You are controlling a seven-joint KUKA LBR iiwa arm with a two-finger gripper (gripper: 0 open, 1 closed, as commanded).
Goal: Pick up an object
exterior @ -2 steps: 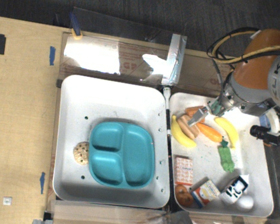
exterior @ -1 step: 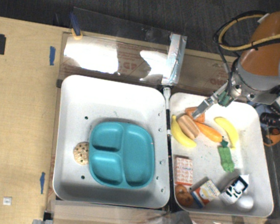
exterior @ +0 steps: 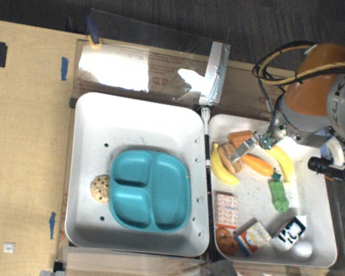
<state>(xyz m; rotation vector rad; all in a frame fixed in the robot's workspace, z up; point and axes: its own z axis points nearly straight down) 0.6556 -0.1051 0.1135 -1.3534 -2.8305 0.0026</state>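
The nearest things lay along the front edge of the right bin: a round reddish-brown item at its front left corner, a small red and white carton just beside it, then a black and white pack and a pale rounded object toward the front right corner. A pink patterned packet sat by the left wall, a little further back.

In the left bin a teal divided plate filled the front middle, its three wells bare, and a cookie touched the plate's left rim.

Further back in the right bin, a green piece lay in the middle with its long axis running front to back. Beyond it came the cluster the coming move seemed to turn on: a carrot lying crosswise, a yellow banana curving along the left wall, a second banana slanting toward the right, and a brownish sausage-like piece with an orange-brown piece behind it.

The gripper was down among these near the bin's back left, reaching in from the right. Its tip looked to be at or over the brownish piece, with the carrot just to its right and the left banana just to its left. Whether it was spread or closed, I could not tell, and nothing showed plainly clasped. The likeliest target lay directly under the tip, so the pick probably needed a straight closing, with crowding neighbours the main risk.
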